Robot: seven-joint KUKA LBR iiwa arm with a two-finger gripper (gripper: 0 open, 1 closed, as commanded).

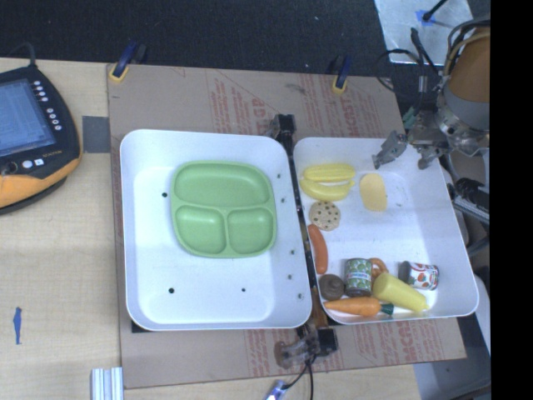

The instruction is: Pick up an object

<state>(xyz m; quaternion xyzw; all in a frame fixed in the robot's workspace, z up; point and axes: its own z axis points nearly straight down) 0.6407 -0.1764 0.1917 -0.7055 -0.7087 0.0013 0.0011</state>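
Green plate (pixel 223 209) lies in the left bin (pixel 141 248). The gripper (pixel 407 153) hangs over the far edge of the right bin (pixel 433 223), its jaws spread wide with nothing between them. Just left of it lie a yellow block (pixel 373 192) and a banana (pixel 328 181).

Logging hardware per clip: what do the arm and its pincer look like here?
The arm shows an orange band above a grey wrist, with dark cables looping beside it. The pincer is grey metal with two slim, splayed fingers.
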